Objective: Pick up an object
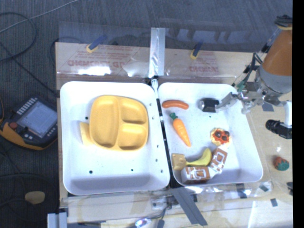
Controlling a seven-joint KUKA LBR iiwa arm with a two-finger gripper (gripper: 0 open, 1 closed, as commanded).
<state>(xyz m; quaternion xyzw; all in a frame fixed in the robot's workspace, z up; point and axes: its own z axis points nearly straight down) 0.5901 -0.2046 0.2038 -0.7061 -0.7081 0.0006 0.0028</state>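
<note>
The right bin [247, 141] is white and smooth, and it holds a bunch of toy food. A small hot dog [175, 104] lies near the top; it is reddish orange, long and round at both ends. Just below it is a carrot [180, 130], bright orange and pointy, with a tiny green top. It lies at a slant. Near the front are a yellow curved banana [203, 157] and a brown and white box [195, 174], touching each other. Another little box [219, 158] leans beside them. A round cookie [220, 136] with dark red spots sits near the right wall.

The gripper [208, 104] is dark and shiny, and it hangs over the top part of the right bin, right of the hot dog. It is too dark and blurry to tell if it is wide or narrow. Nothing shows between its fingers.

The left bin [71, 175] holds a yellow plastic tray [118, 122] with three smooth, rounded hollows. The counter [270, 156] under both bins looks like pale wood.
</note>
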